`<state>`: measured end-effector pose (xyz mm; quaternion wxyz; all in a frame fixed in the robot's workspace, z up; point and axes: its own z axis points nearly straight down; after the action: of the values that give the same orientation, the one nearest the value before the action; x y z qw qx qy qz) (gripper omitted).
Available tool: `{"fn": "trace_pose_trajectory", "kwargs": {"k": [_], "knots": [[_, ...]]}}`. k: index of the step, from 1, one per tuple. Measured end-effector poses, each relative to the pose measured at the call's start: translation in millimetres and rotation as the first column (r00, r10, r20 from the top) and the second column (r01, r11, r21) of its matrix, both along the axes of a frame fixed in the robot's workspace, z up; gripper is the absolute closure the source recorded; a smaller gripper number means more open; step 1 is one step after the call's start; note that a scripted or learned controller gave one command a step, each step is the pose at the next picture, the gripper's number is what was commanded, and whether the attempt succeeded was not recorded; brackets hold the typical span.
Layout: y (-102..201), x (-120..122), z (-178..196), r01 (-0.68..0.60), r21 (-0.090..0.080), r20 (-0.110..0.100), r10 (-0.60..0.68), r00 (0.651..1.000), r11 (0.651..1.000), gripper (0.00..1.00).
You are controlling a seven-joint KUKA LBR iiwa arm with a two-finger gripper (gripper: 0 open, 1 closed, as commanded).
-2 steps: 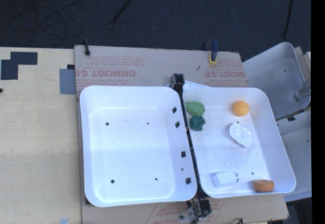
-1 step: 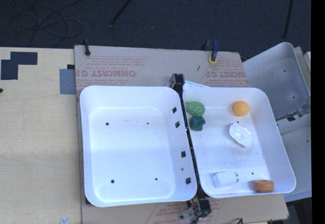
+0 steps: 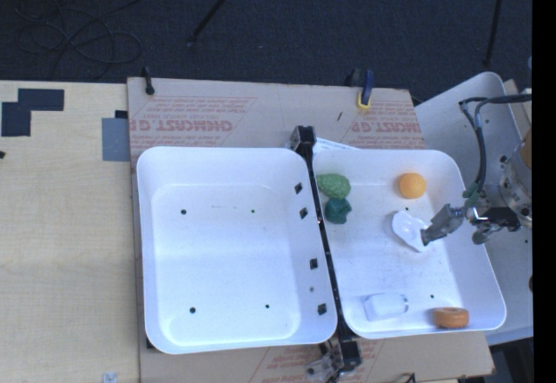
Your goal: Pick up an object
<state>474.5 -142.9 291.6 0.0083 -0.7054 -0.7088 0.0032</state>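
White rounded plastic piece, where does it lie? (Desk)

In the right-hand shallow white bin, on the floor towards the bin's right side, below the small orange ball. (Photographer)

And the two-finger gripper on the grey arm? (Desk)

It reaches in over the bin's right wall. Its fingers stand spread apart, with nothing between them. The nearer dark fingertip sits against the white piece's right edge. From above I cannot tell whether it truly touches or hovers just over it. The piece itself lies outside the gap, on the side away from the arm. (Photographer)

What else shares that bin? (Desk)

A pale green crumpled lump and a dark teal lump sit touching each other by the left wall, well apart from the gripper. A flat white rectangular block lies near the front wall, and an orange-brown disc rests in the front right corner. The orange ball is near the back wall, above the white piece. (Photographer)

The surroundings? (Desk)

The left-hand white bin stands just beside the right one, the two joined along a row of black clips. Both rest on a sheet of brown printed cardboard, pinned at its far edge by a blue and yellow clamp. (Photographer)
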Motion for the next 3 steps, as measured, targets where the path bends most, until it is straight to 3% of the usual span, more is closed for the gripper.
{"fn": "trace_pose_trajectory", "kwargs": {"k": [1,2,3], "knots": [[59,8,-103,0.000,-0.002,0.002,0.000,1.000,1.000,0.00],[53,9,-88,0.010,-0.006,0.010,-0.010,1.000,1.000,1.00],[53,9,-88,0.013,-0.006,0.010,-0.013,1.000,1.000,0.00]]}}
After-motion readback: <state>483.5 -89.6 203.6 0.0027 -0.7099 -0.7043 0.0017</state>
